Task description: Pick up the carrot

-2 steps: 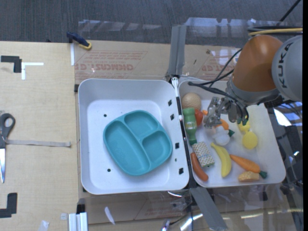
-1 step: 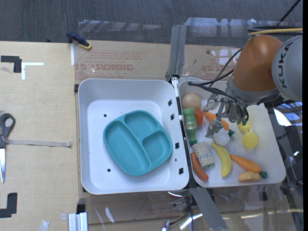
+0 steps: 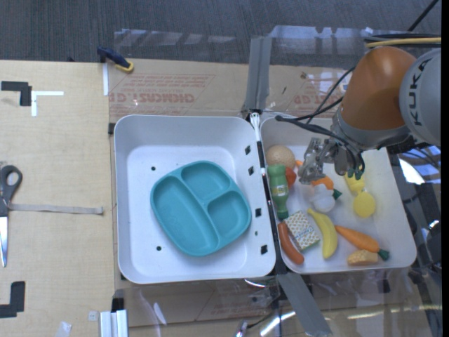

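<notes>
The carrot (image 3: 358, 239), orange with a green stub at its right end, lies slanted near the front right of the right bin (image 3: 396, 188). My gripper (image 3: 317, 166) hangs over the middle of that bin, behind and to the left of the carrot and well apart from it. It sits just above a small orange and white piece (image 3: 323, 184). The arm's orange band (image 3: 379, 90) hides the bin's back right part.
Around the carrot lie a banana (image 3: 325, 233), a bread piece (image 3: 361, 257), a lemon (image 3: 364, 204), a checked block (image 3: 302, 231) and a red sausage (image 3: 290, 245). A green bottle (image 3: 279, 188) lies by the left wall. The left bin holds a teal divided plate (image 3: 201, 207).
</notes>
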Action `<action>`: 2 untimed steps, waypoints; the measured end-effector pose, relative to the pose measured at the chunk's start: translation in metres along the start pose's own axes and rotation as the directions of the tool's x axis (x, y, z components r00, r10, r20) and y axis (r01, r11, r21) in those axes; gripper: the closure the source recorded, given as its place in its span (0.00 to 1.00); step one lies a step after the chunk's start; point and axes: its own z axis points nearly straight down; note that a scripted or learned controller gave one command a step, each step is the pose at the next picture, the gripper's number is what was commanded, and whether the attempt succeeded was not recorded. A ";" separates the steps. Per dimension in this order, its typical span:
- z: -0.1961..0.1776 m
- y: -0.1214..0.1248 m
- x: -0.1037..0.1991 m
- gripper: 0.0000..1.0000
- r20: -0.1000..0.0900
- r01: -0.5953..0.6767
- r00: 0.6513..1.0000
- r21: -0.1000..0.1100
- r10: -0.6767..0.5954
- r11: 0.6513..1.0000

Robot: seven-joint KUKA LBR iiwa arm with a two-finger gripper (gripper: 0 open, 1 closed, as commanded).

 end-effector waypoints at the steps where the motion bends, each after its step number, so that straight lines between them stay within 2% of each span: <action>1: 0.029 -0.036 0.072 1.00 -0.015 0.202 0.979 -0.004 -0.202 0.979; 2: 0.029 -0.036 0.072 0.00 -0.015 0.202 0.979 -0.004 -0.202 0.979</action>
